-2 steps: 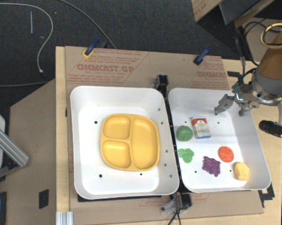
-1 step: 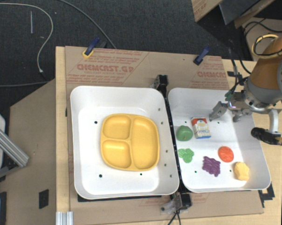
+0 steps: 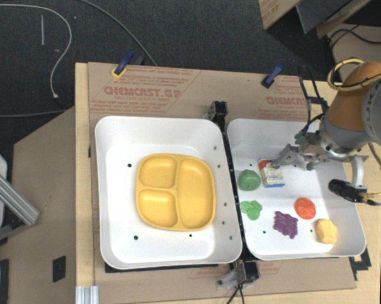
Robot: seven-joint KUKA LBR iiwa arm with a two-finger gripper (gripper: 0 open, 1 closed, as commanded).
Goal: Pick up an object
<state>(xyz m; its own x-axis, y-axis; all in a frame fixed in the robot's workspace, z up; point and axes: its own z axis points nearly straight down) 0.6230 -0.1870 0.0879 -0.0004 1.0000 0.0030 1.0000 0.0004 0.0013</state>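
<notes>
A small box [image 3: 274,176] with a white, blue and red face lies in the right bin [image 3: 254,135], toward its middle and close to the divider side. The hand [image 3: 279,161] sits right over the box's upper edge, its grey fingers angled down and to the left; whether they are released or clenched on anything cannot be told from this slanted look, and the box appears to rest on the bin floor.

Just left of the box is a round green ball [image 3: 249,180], and below that a leafy green piece [image 3: 251,209]. Further toward the near rim lie a purple bunch of grapes [image 3: 286,223], an orange-red round fruit [image 3: 305,208] and a yellow lumpy piece [image 3: 326,231], each apart from the others.

The arm [image 3: 353,111] comes in from the right, its orange band above the grey wrist.

The left bin [image 3: 115,138] holds a yellow sectioned plate [image 3: 176,192] with three compartments, lying flat at its centre. Both bins sit side by side on a brown board on the desk [image 3: 44,173], with two blue clamps [image 3: 124,64] at the board's far edge.
</notes>
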